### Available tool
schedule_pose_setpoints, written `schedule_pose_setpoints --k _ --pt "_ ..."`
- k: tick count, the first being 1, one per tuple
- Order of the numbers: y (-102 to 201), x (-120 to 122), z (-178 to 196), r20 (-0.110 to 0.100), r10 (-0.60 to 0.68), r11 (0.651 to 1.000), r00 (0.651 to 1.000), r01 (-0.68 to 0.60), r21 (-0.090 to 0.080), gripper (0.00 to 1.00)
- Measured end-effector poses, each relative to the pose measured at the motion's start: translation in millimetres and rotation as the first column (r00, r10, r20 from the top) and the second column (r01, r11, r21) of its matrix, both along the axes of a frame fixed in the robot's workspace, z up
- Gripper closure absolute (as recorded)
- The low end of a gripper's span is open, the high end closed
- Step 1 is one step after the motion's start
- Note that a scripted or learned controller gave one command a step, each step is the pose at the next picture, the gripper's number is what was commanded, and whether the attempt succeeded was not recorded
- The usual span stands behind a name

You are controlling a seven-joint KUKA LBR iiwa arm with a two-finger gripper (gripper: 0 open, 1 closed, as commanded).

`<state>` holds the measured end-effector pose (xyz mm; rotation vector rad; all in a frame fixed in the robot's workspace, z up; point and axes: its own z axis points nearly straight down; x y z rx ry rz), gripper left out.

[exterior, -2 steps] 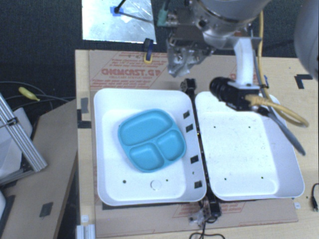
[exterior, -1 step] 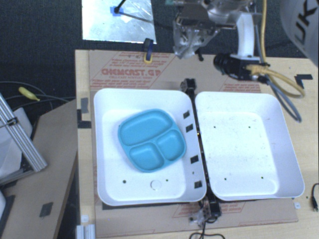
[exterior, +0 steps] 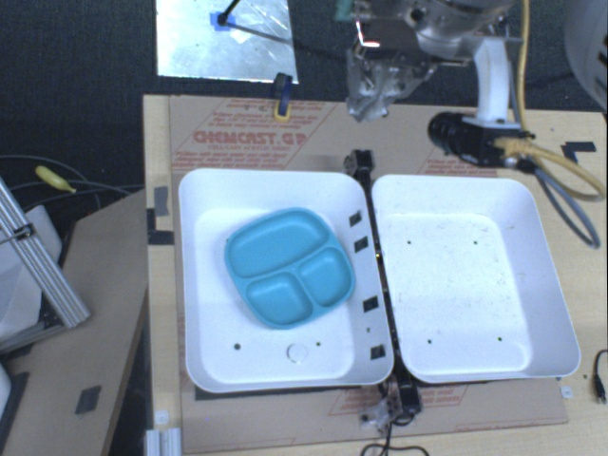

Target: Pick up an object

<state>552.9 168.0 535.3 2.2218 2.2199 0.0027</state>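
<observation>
Claw up high, blue plate waiting in the left bin

The blue plate [exterior: 289, 267] has three little sections and lies flat in the left bin [exterior: 204, 198], nearer the wall it shares with the right bin [exterior: 541, 245]. The claw [exterior: 369, 103] hangs above the far edge of the counter [exterior: 313, 131], well apart from the plate, and it touches nothing and carries nothing. It looks blurry, so I cannot tell how wide it is spread. What could go wrong: the plate is wide, flat and smooth, so the claw may slide off it or just push it along the bin floor. Coming down near the middle wall, it could also bump that wall.
</observation>
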Motion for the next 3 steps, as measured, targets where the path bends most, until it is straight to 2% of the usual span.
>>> schedule_pose_setpoints --k 1,2,3 --pt "71.3 -70.1 0.0 -0.002 0.015 1.0 1.0 -0.015 0.003 1.0" --pt "29.5 -66.5 -53.1 -0.005 -0.001 1.0 1.0 0.001 -0.002 1.0" --pt "8.4 -66.3 -64.1 -0.001 0.0 1.0 1.0 0.0 -0.001 1.0"
